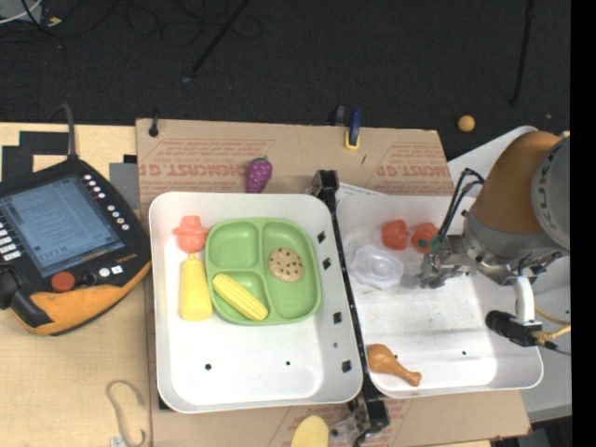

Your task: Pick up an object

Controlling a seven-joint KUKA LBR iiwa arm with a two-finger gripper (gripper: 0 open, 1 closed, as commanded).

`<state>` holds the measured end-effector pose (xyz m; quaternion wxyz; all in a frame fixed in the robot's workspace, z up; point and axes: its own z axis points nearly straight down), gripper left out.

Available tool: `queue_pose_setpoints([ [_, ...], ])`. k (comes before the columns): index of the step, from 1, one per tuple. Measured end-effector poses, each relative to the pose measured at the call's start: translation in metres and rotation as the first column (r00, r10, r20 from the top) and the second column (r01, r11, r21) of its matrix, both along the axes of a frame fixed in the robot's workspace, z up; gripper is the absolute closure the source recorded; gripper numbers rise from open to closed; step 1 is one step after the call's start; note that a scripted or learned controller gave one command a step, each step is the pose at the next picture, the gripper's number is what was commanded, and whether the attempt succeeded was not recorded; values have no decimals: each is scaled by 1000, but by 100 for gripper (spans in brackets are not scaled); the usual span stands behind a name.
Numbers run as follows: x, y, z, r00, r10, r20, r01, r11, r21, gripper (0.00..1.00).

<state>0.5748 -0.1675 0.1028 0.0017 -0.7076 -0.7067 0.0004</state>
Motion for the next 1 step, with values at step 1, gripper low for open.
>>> queue_pose_setpoints([
  [1,-3,-6,43,1000,-6,4,6,1000,-2,100],
])
